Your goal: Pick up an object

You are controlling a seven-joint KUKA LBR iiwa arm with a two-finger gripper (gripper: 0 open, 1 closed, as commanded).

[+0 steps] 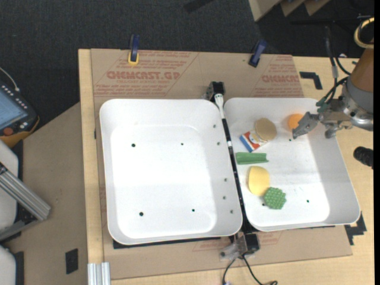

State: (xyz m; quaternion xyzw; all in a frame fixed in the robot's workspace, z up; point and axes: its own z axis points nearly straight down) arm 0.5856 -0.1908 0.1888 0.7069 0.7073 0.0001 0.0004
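Tool [316, 125] spread wide, pinching nothing, over the right bin's [332, 212] far right part, just beside the orange ball [294, 121]. Likely to nudge that ball away, or strike the bin wall.

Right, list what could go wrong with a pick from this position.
1. The gripper sits beside the small orange ball near the right white bin's far rim; the ball may roll away.
2. The yellow rounded piece touches the green bumpy piece, so grabbing one may shove the other.
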